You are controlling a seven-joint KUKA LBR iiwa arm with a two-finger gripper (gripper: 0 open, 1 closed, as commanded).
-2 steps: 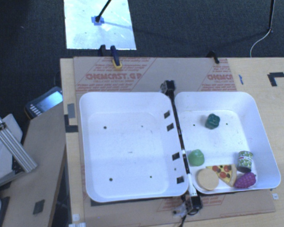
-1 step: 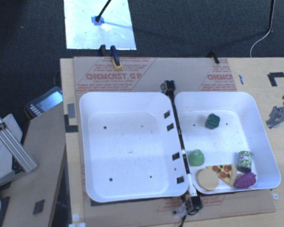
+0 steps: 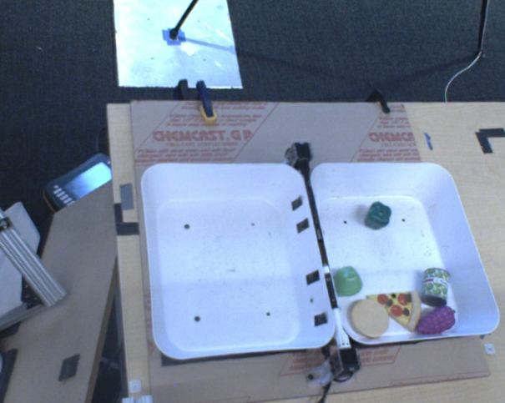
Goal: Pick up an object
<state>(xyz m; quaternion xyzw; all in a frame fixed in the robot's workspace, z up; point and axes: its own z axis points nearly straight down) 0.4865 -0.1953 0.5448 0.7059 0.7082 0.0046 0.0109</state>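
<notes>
Dark green toy [image 3: 378,215] lies alone, upper part of right bin [image 3: 463,229].

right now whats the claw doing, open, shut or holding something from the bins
Claw: cannot be told from the camera view. The toys lie loose in the right bin: dark green pepper, pizza slice, purple grapes.

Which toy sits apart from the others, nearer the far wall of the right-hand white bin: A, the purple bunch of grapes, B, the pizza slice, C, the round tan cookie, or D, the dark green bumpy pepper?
D: the dark green bumpy pepper lies alone in the upper part of the right-hand white bin, while the other toys cluster along its near edge.
</notes>
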